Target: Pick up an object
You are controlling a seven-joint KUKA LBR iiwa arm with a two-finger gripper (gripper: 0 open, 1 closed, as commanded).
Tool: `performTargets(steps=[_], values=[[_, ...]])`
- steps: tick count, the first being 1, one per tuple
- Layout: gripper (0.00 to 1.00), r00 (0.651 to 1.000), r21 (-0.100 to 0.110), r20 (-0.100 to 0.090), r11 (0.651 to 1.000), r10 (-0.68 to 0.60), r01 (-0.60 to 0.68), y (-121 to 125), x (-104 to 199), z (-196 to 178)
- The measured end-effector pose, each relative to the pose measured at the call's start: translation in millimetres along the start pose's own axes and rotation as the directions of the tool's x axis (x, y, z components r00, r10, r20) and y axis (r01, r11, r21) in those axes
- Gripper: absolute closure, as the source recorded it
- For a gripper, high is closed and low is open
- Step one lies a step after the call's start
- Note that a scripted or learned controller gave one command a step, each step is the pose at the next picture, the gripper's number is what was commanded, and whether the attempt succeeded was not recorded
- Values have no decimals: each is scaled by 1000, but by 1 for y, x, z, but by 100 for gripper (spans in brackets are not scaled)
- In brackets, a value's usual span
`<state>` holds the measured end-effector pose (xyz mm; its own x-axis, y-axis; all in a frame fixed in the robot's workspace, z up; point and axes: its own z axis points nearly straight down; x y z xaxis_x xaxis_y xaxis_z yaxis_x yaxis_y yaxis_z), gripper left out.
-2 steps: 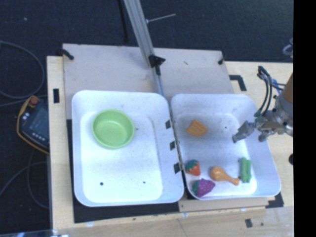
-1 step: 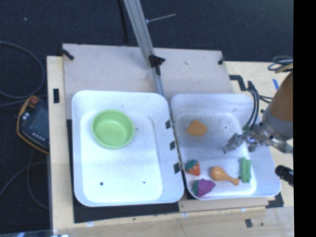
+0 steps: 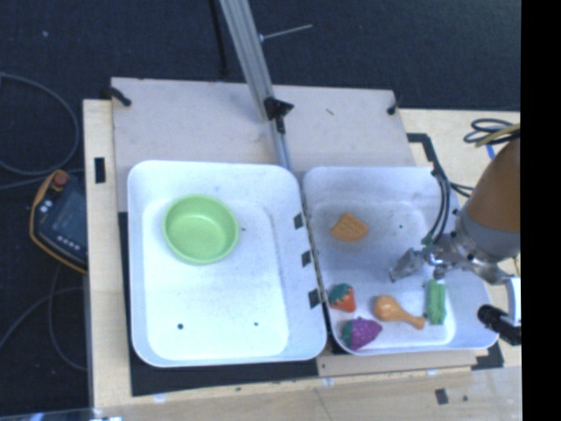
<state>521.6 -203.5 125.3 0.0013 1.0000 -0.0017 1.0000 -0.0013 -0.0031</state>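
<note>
A small green stick-shaped toy (image 3: 435,303) lies in the right shallow white bin (image 3: 368,182), just beside the arm's claw (image 3: 412,264); its grip state cannot be told. The bins sit on a pale wooden table (image 3: 219,95) over dark floor (image 3: 105,24).

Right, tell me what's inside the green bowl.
The green bowl, in the left bin, holds nothing visible; its whole inner floor shows, nothing is covered.
</note>
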Motion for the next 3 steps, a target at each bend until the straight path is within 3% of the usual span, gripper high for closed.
performTargets(steps=[1,2,3], values=[[100,1000,-9,0,1000,5,-5,2,-1,-14],[100,1000,-12,2,1000,-4,4,10,-3,-77],[100,1000,-7,0,1000,-5,5,11,-4,-91]])
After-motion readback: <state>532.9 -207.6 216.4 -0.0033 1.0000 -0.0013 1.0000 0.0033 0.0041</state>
